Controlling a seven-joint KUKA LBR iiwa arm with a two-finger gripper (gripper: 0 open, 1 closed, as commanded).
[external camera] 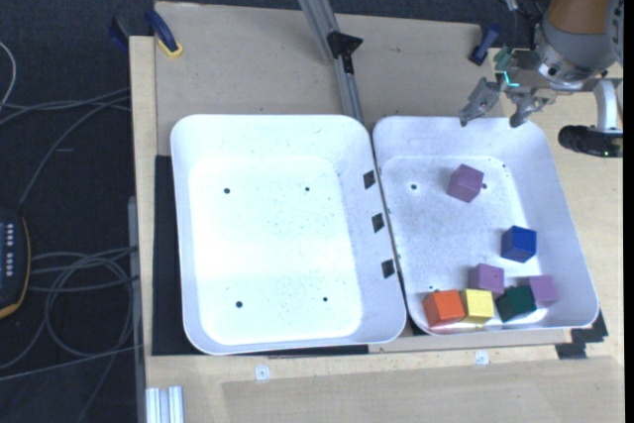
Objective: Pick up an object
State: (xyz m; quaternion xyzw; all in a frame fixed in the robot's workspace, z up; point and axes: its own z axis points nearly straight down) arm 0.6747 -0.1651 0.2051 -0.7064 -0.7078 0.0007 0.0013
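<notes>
My gripper (497, 108) hangs open above the far rim of the right bin (565, 213), its two fingers spread with nothing between them. A purple cube (466, 182) lies alone in the bin's upper middle, below and a little left of the gripper. A blue cube (518, 243) sits by the right wall. Along the near edge cluster an orange cube (446, 306), a yellow cube (478, 304), a dark green cube (515, 302) and two small purple cubes (487, 276) (542, 288).
The left bin (188, 213) stands beside the right one. A slanted metal pole (315, 0) with a black clamp rises behind the bins' shared edge. Blue clamps sit at the bench's far corners; cables lie on the dark floor at left.
</notes>
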